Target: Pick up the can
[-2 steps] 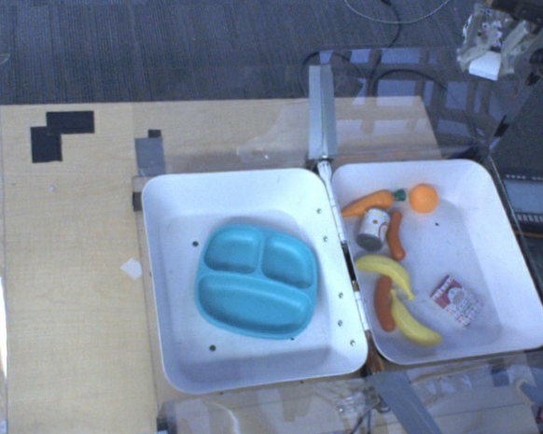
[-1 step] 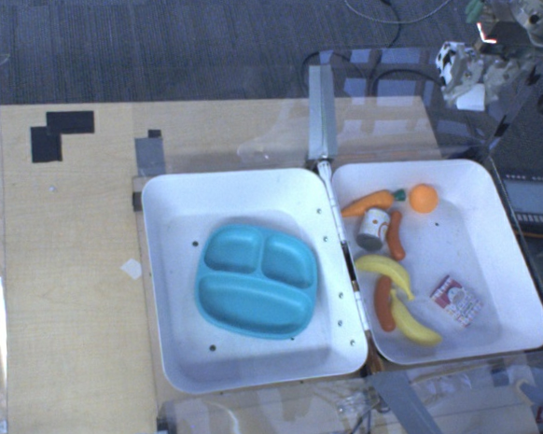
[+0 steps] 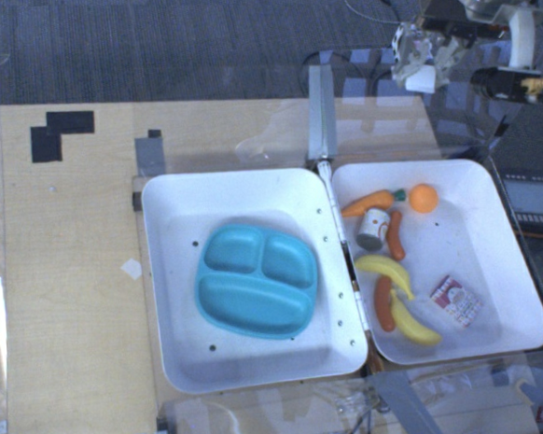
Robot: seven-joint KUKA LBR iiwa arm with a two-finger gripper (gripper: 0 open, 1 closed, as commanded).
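The can (image 3: 373, 229) is small and grey with a white label. It lies on its side in the upper left part of the right bin (image 3: 507, 230), between a carrot (image 3: 369, 203) and a red sausage (image 3: 395, 234). My gripper (image 3: 419, 64) hangs high at the top right, beyond the far edge of the right bin and well away from the can. Nothing shows in its grasp.
The right bin also holds an orange (image 3: 423, 198), two bananas (image 3: 388, 272) (image 3: 416, 324), a second sausage (image 3: 383, 303) and a red-and-white packet (image 3: 455, 301). A blue divided plate (image 3: 256, 280) lies in the left bin (image 3: 172, 266). A metal divider post (image 3: 320, 114) stands behind the bins.
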